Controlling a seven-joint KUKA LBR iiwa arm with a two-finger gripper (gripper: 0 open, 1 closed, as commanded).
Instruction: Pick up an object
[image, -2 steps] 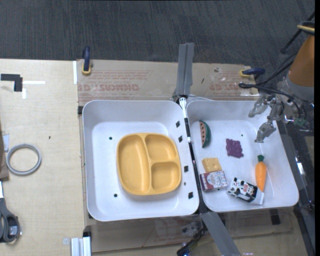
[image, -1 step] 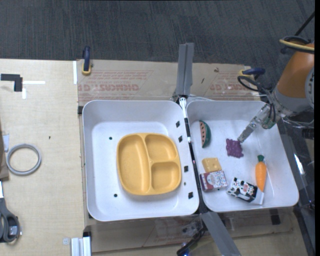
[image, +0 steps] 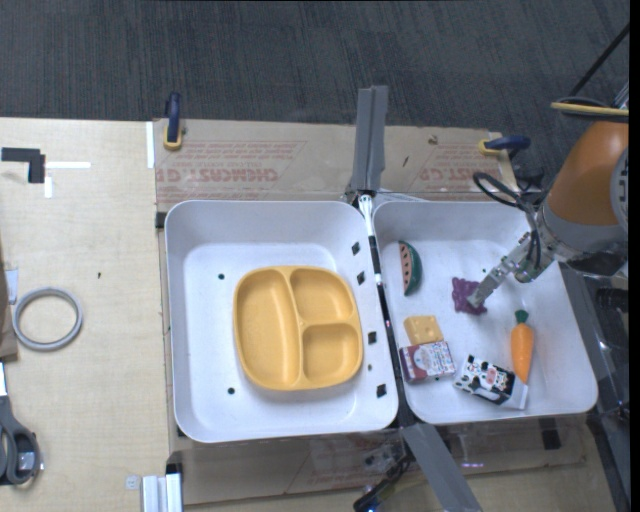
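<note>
Over the right bin (image: 575, 330), the hand (image: 484, 296) is lowered onto a small purple object (image: 464, 295), apparently the thing to be picked. Whether its grip is open or closed cannot be told, nor can any hold be confirmed.

A miss is risked: the purple object is low and irregular, so it could be pushed aside or slip out as the hand is lifted. The carrot (image: 522, 347) and watermelon slice (image: 410, 267) nearby could be nudged.

Reversed lettering is seen on the cardboard (image: 240, 160) behind the bins, but it cannot be read with confidence. Print on the small carton (image: 428, 360) and the cow-patterned carton (image: 487, 380) is too small to be made out.
</note>
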